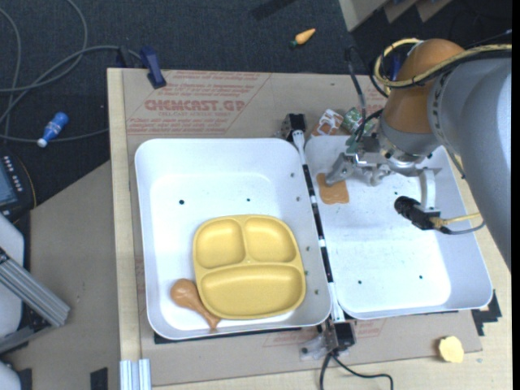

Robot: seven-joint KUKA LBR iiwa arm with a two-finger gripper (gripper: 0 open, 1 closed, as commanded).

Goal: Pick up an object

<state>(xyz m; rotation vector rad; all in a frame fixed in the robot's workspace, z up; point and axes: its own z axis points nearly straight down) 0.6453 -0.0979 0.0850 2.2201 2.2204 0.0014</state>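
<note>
Camera view: two white bins side by side on the bench, left bin (154, 218) and right bin (406, 287). Grey arm with orange band reaching in from the right, gripper (360, 167) low over the far-left corner of the right bin. Claw state: cannot tell, hardware dark and crowded at that spot.

Task progress, judged: nothing visibly lifted, nothing seen between any part of the claw. Pick not yet done. Nearest candidate: flat tan-orange piece (332, 189) lying on the right bin floor against its left wall, just beside and below the gripper. Approach seemingly under way; grasp and lift left to do.

Counts:
- Bins: two.
- Left bin: one yellow divided plate (248, 265) with three compartments; one orange drumstick-shaped toy (192, 297) tucked against the plate's near-left edge, apparently touching.
- Right bin: one tan-orange piece; small crumpled items (335, 121) at the far rim, too cluttered to count or name.
- Outside bins: one yellow lump (450, 348) on the bench, near right corner; one small orange object (304, 36) and one blue bottle (54, 127) on the floor.
</note>
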